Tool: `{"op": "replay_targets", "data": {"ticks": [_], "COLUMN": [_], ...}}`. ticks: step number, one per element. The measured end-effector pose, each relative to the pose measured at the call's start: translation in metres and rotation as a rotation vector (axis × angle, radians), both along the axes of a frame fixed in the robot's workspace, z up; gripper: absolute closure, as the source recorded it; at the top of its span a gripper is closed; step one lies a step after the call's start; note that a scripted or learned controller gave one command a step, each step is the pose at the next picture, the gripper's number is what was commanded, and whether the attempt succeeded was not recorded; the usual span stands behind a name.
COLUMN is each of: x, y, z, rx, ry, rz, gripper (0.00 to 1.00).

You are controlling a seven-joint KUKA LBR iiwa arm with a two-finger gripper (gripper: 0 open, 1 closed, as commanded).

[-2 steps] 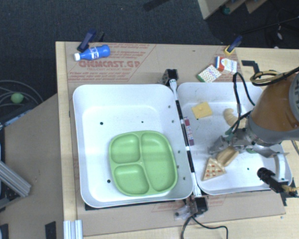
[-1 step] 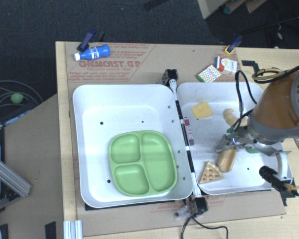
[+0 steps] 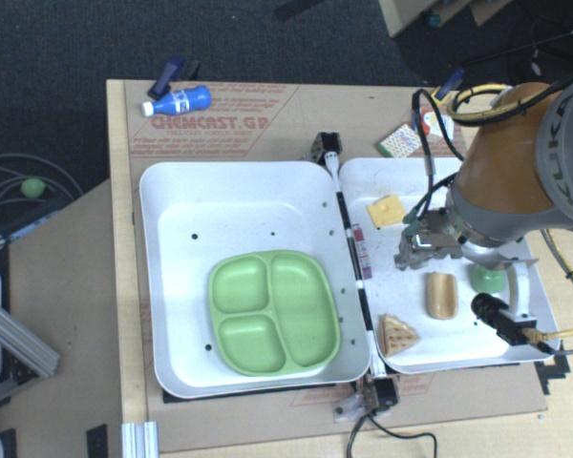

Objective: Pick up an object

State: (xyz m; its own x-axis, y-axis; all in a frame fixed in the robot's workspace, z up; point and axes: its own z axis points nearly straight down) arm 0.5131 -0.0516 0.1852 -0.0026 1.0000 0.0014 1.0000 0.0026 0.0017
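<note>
Right bin [image 3: 516, 346]: bread roll [image 3: 442, 295] at centre, gripper [image 3: 420, 249] at its 11 o'clock. Finger state: we cannot tell. We centre over roll before descending, avoiding pizza slice [image 3: 396, 334].

Red block lettering printed on the brown cardboard sheet [image 3: 267, 113] under the bins, toward the upper left of the frame, reads roughly "CHEMCAST GP", with smaller lines above and below too faint to read, while the blue-and-white bottle [image 3: 177, 101] beside it bears no legible label.
</note>
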Motion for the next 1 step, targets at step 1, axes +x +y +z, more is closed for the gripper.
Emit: {"op": "replay_targets", "data": {"ticks": [1], "x": [-0.0008], "y": [-0.0013], "z": [-0.0007], "rx": [-0.001], "ry": [0.002], "rz": [-0.002], "gripper": [0.00]}}
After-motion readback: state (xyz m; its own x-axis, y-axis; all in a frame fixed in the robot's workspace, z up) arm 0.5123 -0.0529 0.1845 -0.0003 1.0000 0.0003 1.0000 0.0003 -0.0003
